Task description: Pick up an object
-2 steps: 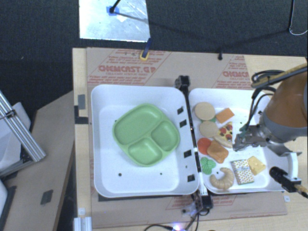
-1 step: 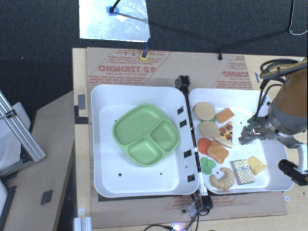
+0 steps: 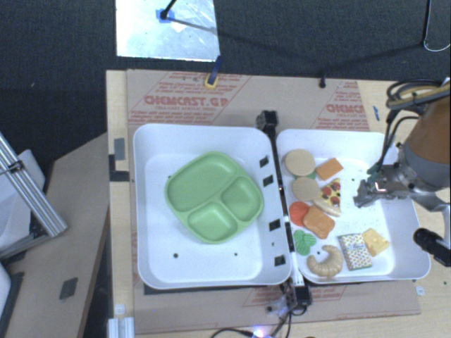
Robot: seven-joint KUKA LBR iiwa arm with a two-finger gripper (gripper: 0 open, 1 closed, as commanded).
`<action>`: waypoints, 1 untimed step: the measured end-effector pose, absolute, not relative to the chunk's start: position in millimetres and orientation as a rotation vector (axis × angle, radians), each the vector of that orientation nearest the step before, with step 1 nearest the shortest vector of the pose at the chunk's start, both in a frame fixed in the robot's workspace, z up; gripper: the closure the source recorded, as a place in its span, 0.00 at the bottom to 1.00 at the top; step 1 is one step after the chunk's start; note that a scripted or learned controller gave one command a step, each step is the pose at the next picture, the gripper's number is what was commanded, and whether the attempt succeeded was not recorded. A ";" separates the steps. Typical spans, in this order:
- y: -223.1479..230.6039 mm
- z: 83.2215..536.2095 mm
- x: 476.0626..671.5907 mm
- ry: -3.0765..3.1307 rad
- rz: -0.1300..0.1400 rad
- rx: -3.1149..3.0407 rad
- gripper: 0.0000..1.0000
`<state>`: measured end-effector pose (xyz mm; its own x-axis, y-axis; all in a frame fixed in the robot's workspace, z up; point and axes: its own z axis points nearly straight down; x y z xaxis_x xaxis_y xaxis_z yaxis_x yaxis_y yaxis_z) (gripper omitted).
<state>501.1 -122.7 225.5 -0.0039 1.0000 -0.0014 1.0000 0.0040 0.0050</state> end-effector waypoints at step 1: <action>-65.9 234.8 504.6 2.233 0.006 2.208 1.00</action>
